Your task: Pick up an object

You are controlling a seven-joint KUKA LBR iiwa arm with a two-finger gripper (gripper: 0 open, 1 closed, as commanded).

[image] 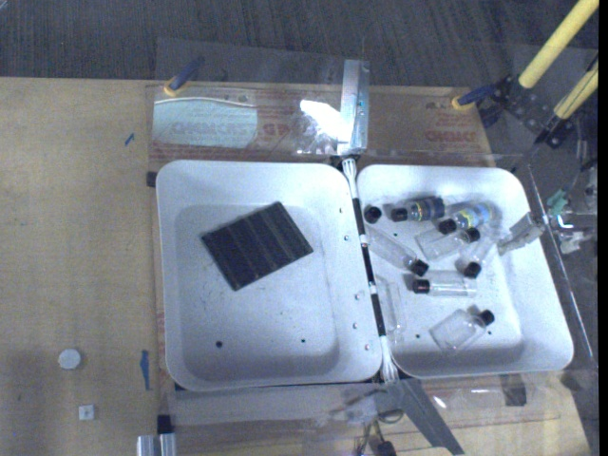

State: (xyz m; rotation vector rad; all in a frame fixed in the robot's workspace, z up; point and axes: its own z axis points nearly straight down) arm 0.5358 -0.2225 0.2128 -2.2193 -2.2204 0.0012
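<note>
The claw [525, 232] shows as a pale, blurred shape at the right rim of the right bin [546, 345]; whether it is spread or pressed together cannot be told. Small clear bottles [445, 288] with black caps lie scattered just left of it. A dark ribbed slab [256, 245] lies tilted in the left bin [190, 350].

A dark ribbed rectangular mat [256, 245] is lying flat and turned at an angle in the left bin [190, 198]. Several small clear bottles with black caps [446, 286] are lying on their sides, scattered in the right bin [541, 331].
</note>
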